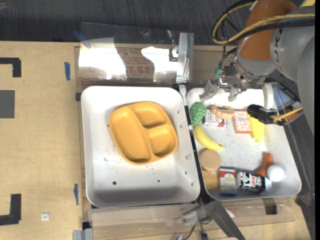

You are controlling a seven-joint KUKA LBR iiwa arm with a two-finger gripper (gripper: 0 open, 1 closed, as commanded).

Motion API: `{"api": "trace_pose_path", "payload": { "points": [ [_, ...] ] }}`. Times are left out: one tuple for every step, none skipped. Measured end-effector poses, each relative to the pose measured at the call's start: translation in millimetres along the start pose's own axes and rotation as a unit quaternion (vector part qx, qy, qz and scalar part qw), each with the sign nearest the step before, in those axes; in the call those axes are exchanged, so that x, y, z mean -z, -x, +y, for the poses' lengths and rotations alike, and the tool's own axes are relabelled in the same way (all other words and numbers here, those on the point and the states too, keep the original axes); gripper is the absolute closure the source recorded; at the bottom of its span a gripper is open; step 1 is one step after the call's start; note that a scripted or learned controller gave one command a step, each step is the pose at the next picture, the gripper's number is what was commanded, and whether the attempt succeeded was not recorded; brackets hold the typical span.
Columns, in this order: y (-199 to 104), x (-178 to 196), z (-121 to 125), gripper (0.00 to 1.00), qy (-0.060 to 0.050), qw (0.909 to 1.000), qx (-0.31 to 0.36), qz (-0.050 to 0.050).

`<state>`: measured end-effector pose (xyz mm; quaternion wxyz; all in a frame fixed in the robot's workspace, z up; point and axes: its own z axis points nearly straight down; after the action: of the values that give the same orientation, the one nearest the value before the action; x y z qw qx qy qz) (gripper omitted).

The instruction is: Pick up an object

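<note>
**Gripper above cluttered right bin, nothing held**

Left bin [95,184] carries a yellow divided tray [143,131]. Right bin [292,176] has the pick candidates: banana [207,139], green item [198,112], snack packets [231,120], round wooden piece [210,159], small cartons [242,180], red-and-white bottle [270,168].

Risks, my read: items sit touching at the bin's far end, so a descent could clip two things or pinch a flat packet edge and slip. Bin wall is close too.

Gripper [223,91] hangs over that far end, fingers spread apart, nothing between them, no visible contact with anything.
</note>
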<state>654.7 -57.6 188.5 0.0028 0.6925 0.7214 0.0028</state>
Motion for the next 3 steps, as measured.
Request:
{"api": "trace_pose_path", "payload": {
  "points": [
    [53,-83,-21,0.00,0.007,0.9989,0.046,-0.003],
    [89,-90,-21,0.00,0.007,0.9998,0.021,0.002],
    [125,-91,-21,0.00,0.008,0.9996,-0.025,0.000]
  ]
}}
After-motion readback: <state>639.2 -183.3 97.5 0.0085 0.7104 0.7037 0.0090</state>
